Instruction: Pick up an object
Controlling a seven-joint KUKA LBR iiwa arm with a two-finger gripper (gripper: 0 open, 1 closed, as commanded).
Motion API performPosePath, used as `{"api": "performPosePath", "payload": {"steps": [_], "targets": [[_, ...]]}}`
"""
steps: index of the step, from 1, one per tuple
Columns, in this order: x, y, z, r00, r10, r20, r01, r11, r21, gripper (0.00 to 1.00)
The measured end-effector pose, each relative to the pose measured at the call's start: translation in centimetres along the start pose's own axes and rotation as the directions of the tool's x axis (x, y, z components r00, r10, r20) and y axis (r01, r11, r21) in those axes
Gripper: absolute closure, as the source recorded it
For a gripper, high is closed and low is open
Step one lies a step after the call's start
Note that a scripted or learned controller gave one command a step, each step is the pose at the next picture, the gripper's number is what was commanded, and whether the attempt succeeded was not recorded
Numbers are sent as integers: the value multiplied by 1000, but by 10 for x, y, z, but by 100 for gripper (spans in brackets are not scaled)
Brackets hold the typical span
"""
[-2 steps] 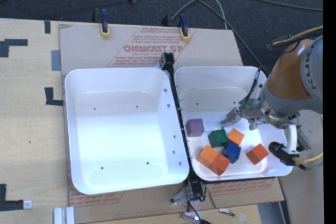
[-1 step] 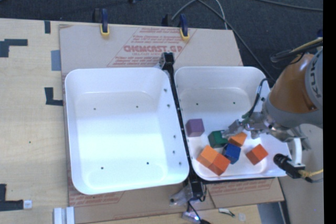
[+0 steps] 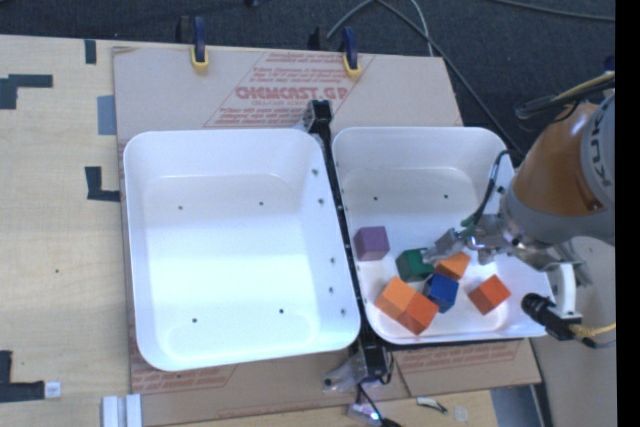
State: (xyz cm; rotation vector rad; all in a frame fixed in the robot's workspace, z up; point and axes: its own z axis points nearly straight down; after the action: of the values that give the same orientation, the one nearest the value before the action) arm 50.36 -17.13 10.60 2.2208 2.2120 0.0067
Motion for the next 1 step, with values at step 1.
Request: {"api": "performPosePath", "payload": {"steps": [1], "targets": [[-2,0,-11,1000,2,2,-2,1000,-2,100]]}}
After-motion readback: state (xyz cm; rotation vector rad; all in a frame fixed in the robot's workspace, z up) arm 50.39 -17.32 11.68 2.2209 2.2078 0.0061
